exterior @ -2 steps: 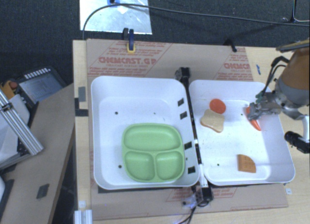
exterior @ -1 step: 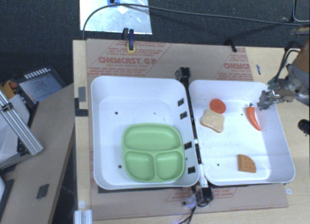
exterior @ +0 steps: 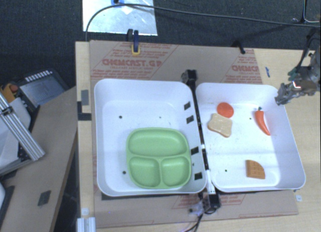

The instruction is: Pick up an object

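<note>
Four candidate objects in right bin (exterior: 296,168), all loose. Gripper (exterior: 287,93) at bin's far right rim, finger state unreadable, nothing visibly held. Carrot (exterior: 262,121) lies nearest, just below-left of gripper. Advise: descend centred over carrot, fingers across its narrow width.

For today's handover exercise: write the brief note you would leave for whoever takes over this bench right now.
Pincer: at the right bin's upper right edge, above the rim; nothing visibly held.
Right white bin: round red-orange toy tomato touching a beige bread-slice toy; orange toy carrot nearest the pincer; brown waffle-like wedge near the front.
Left white bin: green three-compartment plastic plate.
Done: nothing lifted yet.
Left: pick up an object; the carrot looks easiest to reach.
</note>
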### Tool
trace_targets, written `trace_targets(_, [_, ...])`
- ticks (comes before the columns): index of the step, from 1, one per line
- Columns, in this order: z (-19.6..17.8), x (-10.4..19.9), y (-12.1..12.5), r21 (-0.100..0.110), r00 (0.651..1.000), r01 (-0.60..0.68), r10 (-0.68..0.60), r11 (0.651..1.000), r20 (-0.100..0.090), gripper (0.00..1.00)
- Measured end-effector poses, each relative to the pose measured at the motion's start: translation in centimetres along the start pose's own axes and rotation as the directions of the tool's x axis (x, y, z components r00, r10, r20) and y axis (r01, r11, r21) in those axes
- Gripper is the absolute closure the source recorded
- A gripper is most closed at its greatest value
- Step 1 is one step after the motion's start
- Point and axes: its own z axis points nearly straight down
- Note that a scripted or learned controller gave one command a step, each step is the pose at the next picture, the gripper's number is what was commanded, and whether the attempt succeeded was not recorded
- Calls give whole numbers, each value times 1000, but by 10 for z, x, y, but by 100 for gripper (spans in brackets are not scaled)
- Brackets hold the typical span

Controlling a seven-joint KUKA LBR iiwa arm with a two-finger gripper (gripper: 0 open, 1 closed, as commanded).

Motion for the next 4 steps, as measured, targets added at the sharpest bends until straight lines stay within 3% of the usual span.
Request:
trace_targets(3, [1,157,18,5,1000,3,-3,1000,-5,100])
trace_targets(4, [14,206,36,7,1000,4,-4,1000,-5,100])
